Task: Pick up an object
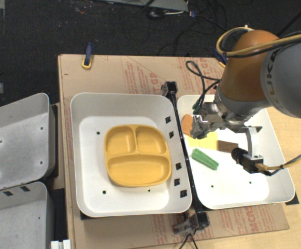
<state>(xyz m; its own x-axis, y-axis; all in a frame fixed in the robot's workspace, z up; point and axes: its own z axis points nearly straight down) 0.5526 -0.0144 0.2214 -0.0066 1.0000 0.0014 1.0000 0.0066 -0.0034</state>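
Here the grey arm with its orange band reaches in from the counter's right edge and bends down over the right bin. The pincer hangs low at that bin's left wall, near the far corner; whether it is spread or closed cannot be told, as the wrist hides it. A green block lies just beside it on the bin floor. A yellow object, an orange one and a brown one are partly covered by the wrist. In the left bin a yellow divided plate sits at the centre.
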